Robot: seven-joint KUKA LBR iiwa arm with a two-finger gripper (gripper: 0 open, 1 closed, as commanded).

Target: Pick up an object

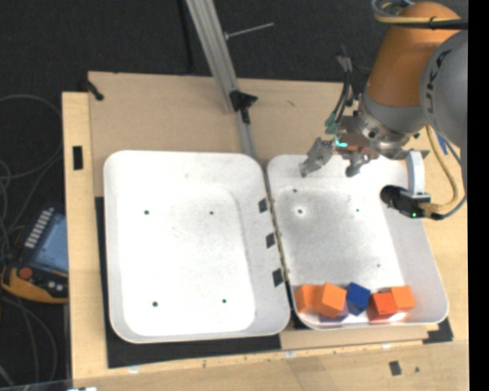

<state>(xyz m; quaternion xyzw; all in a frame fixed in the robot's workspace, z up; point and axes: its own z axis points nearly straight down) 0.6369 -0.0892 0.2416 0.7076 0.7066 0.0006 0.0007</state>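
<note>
Above the right bin point(407, 243), seemingly parted jaws; boxy orange blocks point(322, 298) below.

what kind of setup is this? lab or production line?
Most likely a lab grasping rig: a wooden bench with two white bins, toy-like orange and blue blocks in the right bin, loose cables and a handheld pendant beside the bench.

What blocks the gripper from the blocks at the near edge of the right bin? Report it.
Nothing visible does. The gripper hangs open over the far end of the right bin; bare bin floor lies between it and the orange blocks and blue block clustered against the near wall.
</note>
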